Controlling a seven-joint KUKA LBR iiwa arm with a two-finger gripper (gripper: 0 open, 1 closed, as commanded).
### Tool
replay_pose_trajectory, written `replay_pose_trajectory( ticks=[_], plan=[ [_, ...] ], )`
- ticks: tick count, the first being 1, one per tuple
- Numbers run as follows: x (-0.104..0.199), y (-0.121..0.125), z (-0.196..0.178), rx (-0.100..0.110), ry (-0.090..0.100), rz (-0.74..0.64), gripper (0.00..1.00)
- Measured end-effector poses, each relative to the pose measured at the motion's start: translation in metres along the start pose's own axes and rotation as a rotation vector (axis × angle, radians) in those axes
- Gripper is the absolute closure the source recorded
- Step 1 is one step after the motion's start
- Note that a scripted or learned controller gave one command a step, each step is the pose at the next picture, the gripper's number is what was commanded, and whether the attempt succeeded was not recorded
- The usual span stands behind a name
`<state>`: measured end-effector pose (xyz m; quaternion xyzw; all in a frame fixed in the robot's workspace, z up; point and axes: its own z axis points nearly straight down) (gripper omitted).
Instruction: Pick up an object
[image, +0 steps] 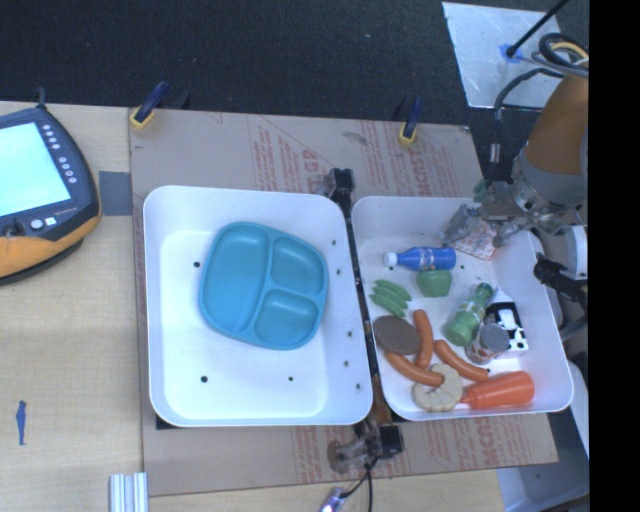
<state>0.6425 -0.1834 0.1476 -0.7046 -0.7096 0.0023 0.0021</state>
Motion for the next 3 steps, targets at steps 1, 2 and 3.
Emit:
replay_pose_trajectory(
  ticks=[1, 2, 3],
  plan=[
    [0.036, 0.014, 0.057, 0.001, 0.0, 0.001, 0.0],
    [0.035, 0.014, 0.045, 0.001, 0.0, -0.001, 1.0],
    [0.035, 0.014, 0.045, 0.001, 0.0, -0.002, 0.0]
  ],
)
